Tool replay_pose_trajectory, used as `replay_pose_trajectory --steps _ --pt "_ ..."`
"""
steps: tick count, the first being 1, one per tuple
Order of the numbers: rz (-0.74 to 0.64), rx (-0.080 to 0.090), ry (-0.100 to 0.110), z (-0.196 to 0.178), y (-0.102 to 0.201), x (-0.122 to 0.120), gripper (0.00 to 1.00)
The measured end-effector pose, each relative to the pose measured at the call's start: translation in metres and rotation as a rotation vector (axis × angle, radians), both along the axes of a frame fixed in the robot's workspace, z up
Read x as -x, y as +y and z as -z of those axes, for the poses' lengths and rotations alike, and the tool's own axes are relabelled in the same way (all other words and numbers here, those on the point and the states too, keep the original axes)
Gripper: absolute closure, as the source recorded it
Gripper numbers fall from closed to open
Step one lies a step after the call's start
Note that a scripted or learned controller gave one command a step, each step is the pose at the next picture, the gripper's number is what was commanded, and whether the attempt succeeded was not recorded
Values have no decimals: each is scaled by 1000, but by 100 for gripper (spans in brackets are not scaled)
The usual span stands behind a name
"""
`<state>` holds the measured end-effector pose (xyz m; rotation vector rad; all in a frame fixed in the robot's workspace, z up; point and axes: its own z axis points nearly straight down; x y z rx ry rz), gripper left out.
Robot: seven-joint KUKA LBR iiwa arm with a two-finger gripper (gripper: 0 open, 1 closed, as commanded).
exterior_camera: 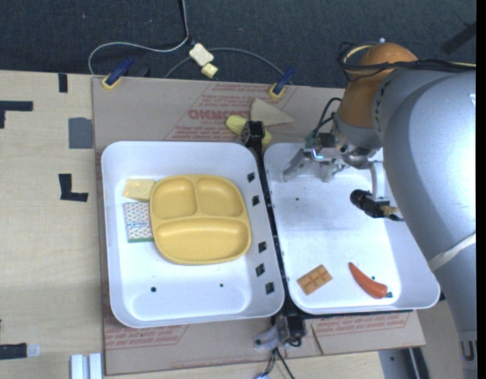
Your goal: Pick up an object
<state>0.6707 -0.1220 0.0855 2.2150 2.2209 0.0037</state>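
Orange-red and tapered, the carrot-like toy (368,281) lies near the near right corner of the right bin (337,227). A brown waffle-like cracker (314,279) sits left of it, apart from it. Either would do as the object to pick.

My gripper (310,163) hangs at the far left corner of that same bin, close to the divider, well apart from both items. It's blurred and seen at a slant, so I can't tell whether it's open or closed. I see no object at it.

So the step in hand is the approach, approx. the whole length of the bin toward the near side. My pref. is the carrot toy. It looks rounder and probably stands prouder of the floor than the flat cracker, which I judge would give me little to close on.

To do it well:
- Travel high, then come straight down; no dragging along the floor.
- Centre over the thick middle of the toy, not the thin tip.
- It lies diagonally, so I turn my wrist to close across its narrow width.
- It's close to the near wall, so I mind the rim on the way down.

In the left bin (116,275), a pale yellow block (138,189) and a blue patterned packet (137,221) sit tight vs. the yellow divided tray (201,219). Worse targets, IMO.
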Motion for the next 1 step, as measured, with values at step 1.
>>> replay_pose_trajectory --steps 1 --pt "1 1 2 -1 19 25 0"
